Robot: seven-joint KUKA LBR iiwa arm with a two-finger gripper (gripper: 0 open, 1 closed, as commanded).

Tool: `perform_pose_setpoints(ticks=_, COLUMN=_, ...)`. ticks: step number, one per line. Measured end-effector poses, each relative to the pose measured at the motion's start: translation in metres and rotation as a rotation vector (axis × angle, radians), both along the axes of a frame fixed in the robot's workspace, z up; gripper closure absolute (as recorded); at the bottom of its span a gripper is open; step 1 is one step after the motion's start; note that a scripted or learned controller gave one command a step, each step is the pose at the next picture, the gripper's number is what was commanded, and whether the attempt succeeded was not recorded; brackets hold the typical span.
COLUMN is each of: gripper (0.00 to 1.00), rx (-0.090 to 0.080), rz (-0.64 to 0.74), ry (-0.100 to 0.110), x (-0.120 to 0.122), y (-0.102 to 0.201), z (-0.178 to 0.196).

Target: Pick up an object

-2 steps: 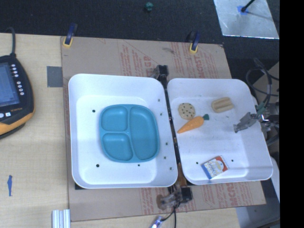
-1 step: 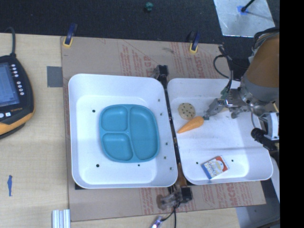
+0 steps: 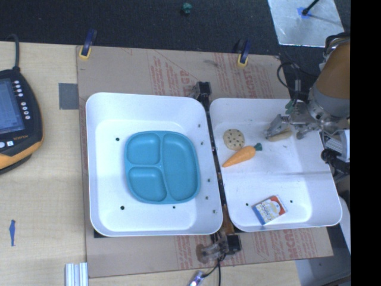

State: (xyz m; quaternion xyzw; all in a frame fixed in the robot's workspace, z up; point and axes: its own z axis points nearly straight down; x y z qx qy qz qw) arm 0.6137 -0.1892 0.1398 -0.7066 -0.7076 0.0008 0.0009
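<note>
The light is even and bright, coming from above. The two white bins (image 3: 149,109) are a little overexposed, so their walls lose detail. Shadows are soft and short: a faint one lies under the blue plate (image 3: 162,167) and beside the carrot (image 3: 239,156). The floor (image 3: 149,8) at the top is dark. The whole picture is slightly blurred.

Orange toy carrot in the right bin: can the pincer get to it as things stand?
Probably yes. The orange toy carrot lies in the open on the right white bin, apart from the round speckled cookie. The pincer is over the same bin, with nothing between.
</note>
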Motion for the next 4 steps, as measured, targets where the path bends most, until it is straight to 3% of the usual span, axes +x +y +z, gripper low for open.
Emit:
perform_pose_setpoints(ticks=1, gripper=0.00, rx=0.000, rz=0.004, ry=-0.001, x=0.039, y=-0.003, z=-0.045)
perform_pose_setpoints(ticks=2, gripper=0.00, rx=0.001, rz=0.003, ry=0.000, x=0.043, y=0.015, z=-0.039)
perform_pose_setpoints(ticks=3, gripper=1.00, rx=0.000, rz=0.005, ry=0.000, x=0.043, y=0.014, z=-0.029)
perform_pose_setpoints(ticks=4, gripper=0.00, rx=0.000, rz=0.006, ry=0.001, x=0.043, y=0.014, z=-0.029)
